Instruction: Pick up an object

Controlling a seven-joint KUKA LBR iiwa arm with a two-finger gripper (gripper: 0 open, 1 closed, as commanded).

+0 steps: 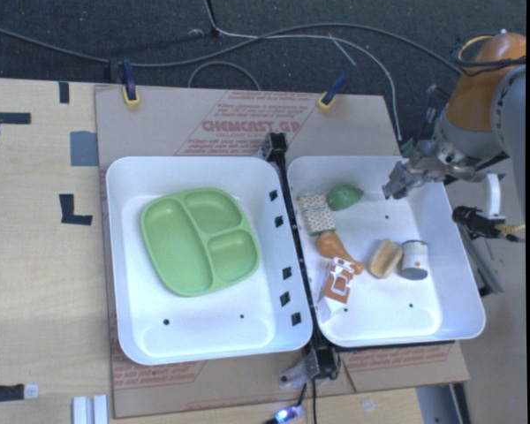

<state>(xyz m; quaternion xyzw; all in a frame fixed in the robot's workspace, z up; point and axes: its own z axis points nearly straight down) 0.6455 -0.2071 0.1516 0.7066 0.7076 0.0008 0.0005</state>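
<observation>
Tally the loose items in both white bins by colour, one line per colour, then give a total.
Green: 2, the divided plate in the left bin and the small rounded item in the right bin.
Orange: 2, the carrot-shaped piece and the orange-and-white packet.
Tan: 1, the bread-like piece.
Checked beige: 1, the patterned block.
Silver: 1, the small can.
Total: 7

- Green rounded object (344, 197) near the right bin's (442, 325) far edge.
- Patterned square packet (314, 212) beside the left wall.
- Orange carrot-like piece (334, 246) mid-bin.
- Tan block (384, 259) touching a small tin (414, 260).
- Orange-and-white carton (338, 285) toward the near-left corner.
</observation>
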